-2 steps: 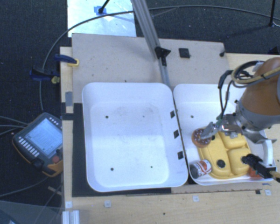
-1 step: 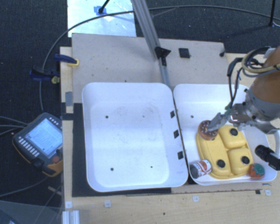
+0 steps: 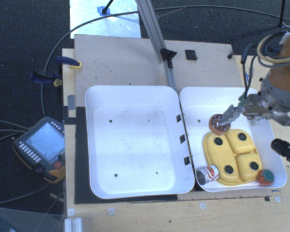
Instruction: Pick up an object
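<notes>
The arm [image 3: 280,86] is reaching in from the right over the right bin [image 3: 195,100], its grey wrist and orange band sitting above the bin's far right corner. The jaws [image 3: 225,118] are slanting down and leftward, ending right at a small round brown object [image 3: 218,123], something like a doughnut, lying on the bin floor just beyond the far left corner of a yellow moulded tray [image 3: 232,156]. The jaw tips are overlapping this brown piece from this angle, but I cannot tell whether they are clenched on it or merely touching or hovering above it, nor whether they are spread or closed.

The yellow tray is occupying the near middle of the right bin, showing four raised sections with dark dots. A small can [image 3: 208,174] with a red and white label is lying on its side against the tray's near left corner. A red, strawberry-like object [image 3: 266,177] is resting at the tray's near right corner, close to the bin wall.

The left bin [image 3: 130,139] is sitting beside it on the bench [image 3: 121,62], the two rims touching. A handheld pendant [image 3: 41,146] is lying to the left of the bench.
</notes>
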{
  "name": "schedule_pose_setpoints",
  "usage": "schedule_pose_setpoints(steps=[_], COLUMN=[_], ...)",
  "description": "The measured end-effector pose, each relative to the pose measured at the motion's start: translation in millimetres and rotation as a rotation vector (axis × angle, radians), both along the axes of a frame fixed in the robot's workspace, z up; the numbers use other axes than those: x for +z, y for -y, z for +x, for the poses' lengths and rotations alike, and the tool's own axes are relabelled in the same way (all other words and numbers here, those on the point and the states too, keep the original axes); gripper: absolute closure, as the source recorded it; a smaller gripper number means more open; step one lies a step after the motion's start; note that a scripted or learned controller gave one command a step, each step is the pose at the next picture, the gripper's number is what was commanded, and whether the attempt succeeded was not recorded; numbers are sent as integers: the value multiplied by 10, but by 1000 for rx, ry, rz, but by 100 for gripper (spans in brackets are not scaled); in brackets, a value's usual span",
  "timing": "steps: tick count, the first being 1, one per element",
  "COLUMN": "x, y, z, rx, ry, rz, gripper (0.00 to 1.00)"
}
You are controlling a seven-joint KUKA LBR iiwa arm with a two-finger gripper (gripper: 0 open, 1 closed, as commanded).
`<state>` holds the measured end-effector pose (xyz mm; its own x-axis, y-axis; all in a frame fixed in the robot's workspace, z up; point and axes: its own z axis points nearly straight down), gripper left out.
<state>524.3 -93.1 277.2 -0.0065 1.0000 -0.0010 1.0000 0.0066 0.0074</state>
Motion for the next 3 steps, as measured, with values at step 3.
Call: schedule_pose_setpoints(steps=[3], x=[26], y=[-1054], z=[52], rx=[4], ry=[-7], rz=[3], gripper=[100])
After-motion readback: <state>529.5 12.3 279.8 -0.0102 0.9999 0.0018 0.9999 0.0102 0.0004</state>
